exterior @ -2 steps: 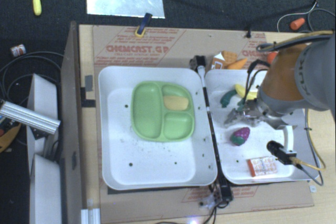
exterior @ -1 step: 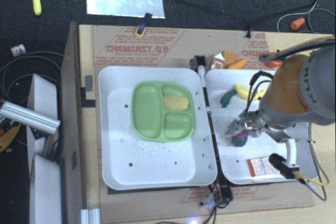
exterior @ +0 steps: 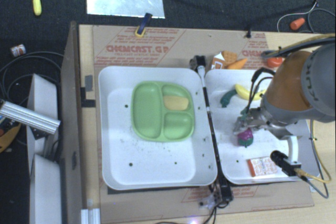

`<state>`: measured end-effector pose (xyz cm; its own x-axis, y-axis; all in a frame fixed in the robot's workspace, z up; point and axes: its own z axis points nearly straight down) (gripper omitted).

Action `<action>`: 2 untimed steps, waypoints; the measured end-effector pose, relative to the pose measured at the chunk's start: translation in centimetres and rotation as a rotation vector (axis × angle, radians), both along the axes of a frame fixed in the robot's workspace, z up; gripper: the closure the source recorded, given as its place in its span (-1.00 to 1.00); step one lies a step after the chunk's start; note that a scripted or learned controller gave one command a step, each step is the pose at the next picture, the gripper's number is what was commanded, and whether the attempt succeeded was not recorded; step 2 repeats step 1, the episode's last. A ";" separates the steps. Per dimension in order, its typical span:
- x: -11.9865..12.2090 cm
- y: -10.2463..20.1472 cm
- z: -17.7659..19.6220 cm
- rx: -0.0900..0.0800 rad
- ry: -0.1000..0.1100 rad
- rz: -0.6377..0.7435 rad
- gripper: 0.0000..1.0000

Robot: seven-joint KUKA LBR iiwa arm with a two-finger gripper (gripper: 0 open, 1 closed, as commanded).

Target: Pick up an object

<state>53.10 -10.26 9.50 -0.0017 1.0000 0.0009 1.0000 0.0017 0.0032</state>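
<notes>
Right bin [exterior: 226,165], near to far: we list a red card [exterior: 261,166] by the near edge; a purple toy [exterior: 245,137] mid-bin, directly under the gripper [exterior: 247,124], grip state undeterminable; a teal toy [exterior: 228,97] and banana [exterior: 242,92] toward the far edge.

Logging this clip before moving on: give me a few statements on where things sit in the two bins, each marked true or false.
1. The green divided plate lies in the left bin. True.
2. The plate's upper right compartment holds a yellow item. True.
3. The end effector hovers over the left bin. False: it is over the right bin, beside a purple object.
4. The red and white card lies on the plate. False: it lies in the right bin.
</notes>
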 end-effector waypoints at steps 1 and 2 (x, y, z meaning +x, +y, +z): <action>6.1 9.6 9.6 0.001 -0.011 0.013 1.00; 6.1 9.6 9.6 0.001 -0.011 0.013 1.00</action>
